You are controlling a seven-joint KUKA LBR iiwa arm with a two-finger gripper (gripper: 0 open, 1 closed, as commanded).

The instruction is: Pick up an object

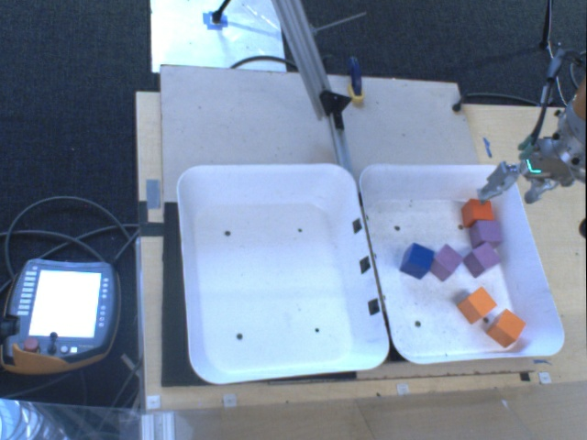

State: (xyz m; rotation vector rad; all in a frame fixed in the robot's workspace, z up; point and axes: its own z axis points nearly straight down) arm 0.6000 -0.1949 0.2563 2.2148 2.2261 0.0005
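Most of the arm is cut off by the right edge of the camera view, so what shows is the wrist hardware with a small green light and the gripper [515, 183] hanging over the upper right corner of the right bin [431, 348]. One grey finger slants down and to the left, and a second, darker finger shows just to its right with a gap between them; they stand apart and nothing sits between them. Just below and slightly left of the fingertips lies an orange block [476, 213], the nearest thing to the gripper, though whether a fingertip touches it is hard to make out at this angle. Touching that block on its lower right is a purple block [487, 233], and another purple block [481, 258] lies just beneath it. Further left of these sits a third purple block [447, 262], just beside a blue block [416, 260], the farthest of the group from the gripper on the left. Well below the gripper, near the bin's lower right corner, an orange cube [476, 303] and a second orange cube [505, 327] lie close together. All the blocks are small, matt, plain-coloured cubes, tilted at differing angles. The left bin [202, 337] lies well to the left of the gripper.
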